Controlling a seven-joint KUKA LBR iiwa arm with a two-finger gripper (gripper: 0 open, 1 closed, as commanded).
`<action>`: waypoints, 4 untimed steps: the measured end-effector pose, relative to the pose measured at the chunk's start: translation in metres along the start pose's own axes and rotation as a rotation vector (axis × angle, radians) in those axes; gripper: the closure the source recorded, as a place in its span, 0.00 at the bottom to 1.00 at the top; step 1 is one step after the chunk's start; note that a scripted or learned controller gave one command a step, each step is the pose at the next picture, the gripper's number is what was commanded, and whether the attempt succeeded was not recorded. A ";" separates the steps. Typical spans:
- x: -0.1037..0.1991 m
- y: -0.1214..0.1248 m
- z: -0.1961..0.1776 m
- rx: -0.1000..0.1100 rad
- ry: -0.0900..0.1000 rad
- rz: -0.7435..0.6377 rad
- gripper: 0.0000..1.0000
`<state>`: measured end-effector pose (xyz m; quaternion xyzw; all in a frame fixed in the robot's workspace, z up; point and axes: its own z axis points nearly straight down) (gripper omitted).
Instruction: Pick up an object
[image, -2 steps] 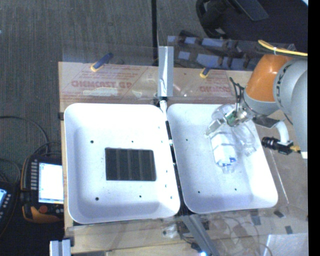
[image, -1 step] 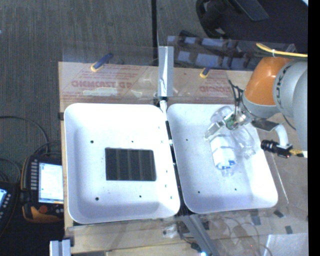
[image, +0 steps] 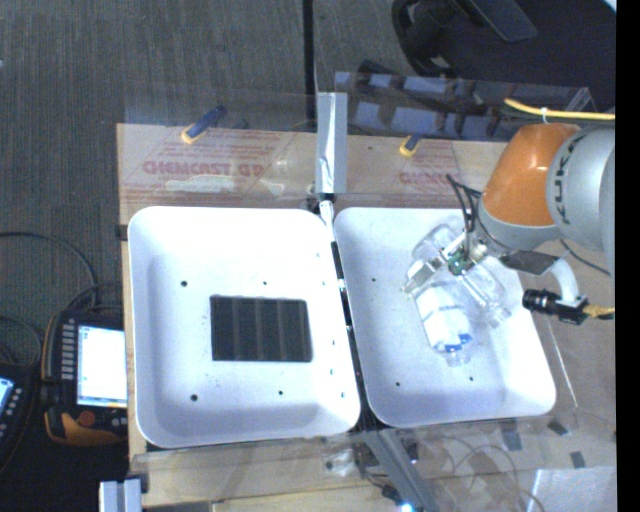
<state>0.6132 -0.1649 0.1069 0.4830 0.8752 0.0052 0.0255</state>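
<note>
Two white bins sit side by side on your desk. Your gripper (image: 455, 262) hangs low over the right bin (image: 385, 380), just above a clear plastic bottle (image: 447, 322) lying there; I cannot tell its state. A dark ribbed panel (image: 260, 328) lies in the left bin (image: 160, 400).

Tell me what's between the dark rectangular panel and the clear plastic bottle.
In the camera view: bare white bin floor, then the two bins' adjoining rims, between the panel and the bottle.

Gripper (image: 449, 268) over clear bottle (image: 446, 322) in rt bin (image: 400, 390); dark panel (image: 260, 328) in left bin (image: 160, 400).
</note>
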 end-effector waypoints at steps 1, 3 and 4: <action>0.032 -0.052 -0.043 0.037 0.040 0.093 0.00; 0.063 -0.002 -0.114 0.039 0.037 0.179 1.00; 0.101 0.009 -0.142 0.034 0.040 -0.033 1.00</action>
